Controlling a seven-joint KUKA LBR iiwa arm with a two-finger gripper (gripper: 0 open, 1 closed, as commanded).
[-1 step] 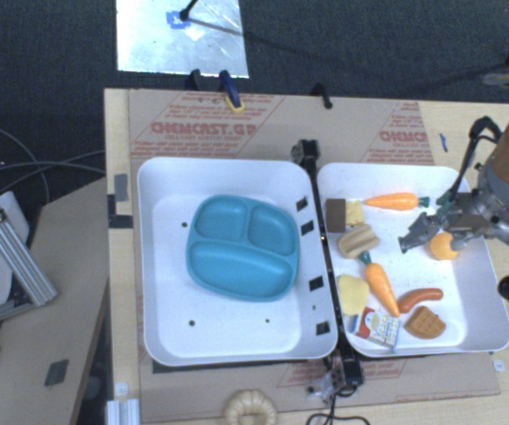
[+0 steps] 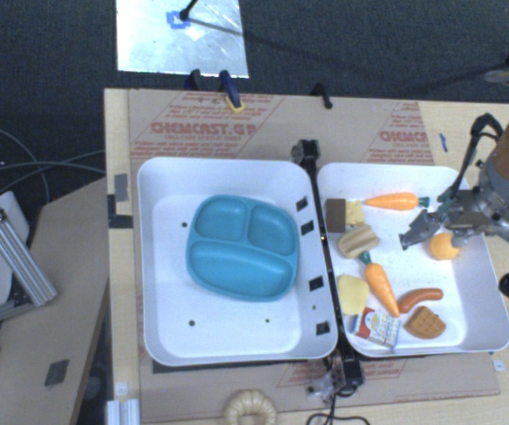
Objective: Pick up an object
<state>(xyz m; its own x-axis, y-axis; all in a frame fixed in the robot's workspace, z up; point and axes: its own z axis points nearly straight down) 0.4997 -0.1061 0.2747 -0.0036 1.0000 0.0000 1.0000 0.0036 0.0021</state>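
Two shallow white bins sit side by side on the worktop. The left bin carries a blue divided plate, lying flat near its middle. The right bin holds the loose pickable items, scattered flat and mostly apart, presumably so that each can be approached singly: an upper carrot along the far side, a second carrot near the middle, a bread roll, a yellow piece, a sausage, a waffle, a small printed packet and an orange fruit.

The end effector hangs low over the right bin, reaching in from the right, with its dark tips just beside the orange fruit and below the upper carrot's tip. Nothing is visibly between the tips — no object is held. Whether the tips are spread or pressed together cannot be told at this angle.

Judgement: the pick is not yet made; the orange fruit is the nearest candidate.
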